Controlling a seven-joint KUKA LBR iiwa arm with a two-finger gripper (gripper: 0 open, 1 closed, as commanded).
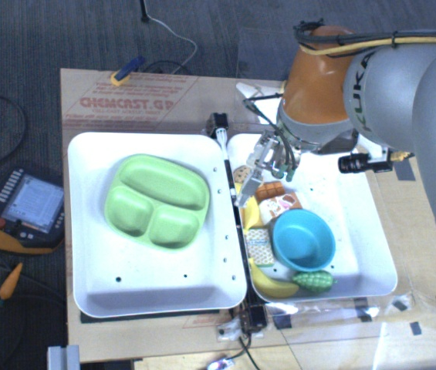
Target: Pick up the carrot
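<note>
The carrot (270, 191), a short orange piece, lies in the right bin (372, 230) near its left wall, among other toy foods. My gripper (267, 177) hangs over the bin's upper left part, just above and beside the carrot. It is open, with one finger (248, 183) slanting down-left towards the divider and nothing held between the fingers. The orange-banded wrist (318, 79) hides the bin's far edge.
A blue bowl (302, 240), a banana (272, 285), a green knobbly item (314, 281), a checkered piece (258, 245) and a pink-white item (281, 205) crowd the carrot. A green divided plate (156, 199) sits in the left bin (94, 284).
</note>
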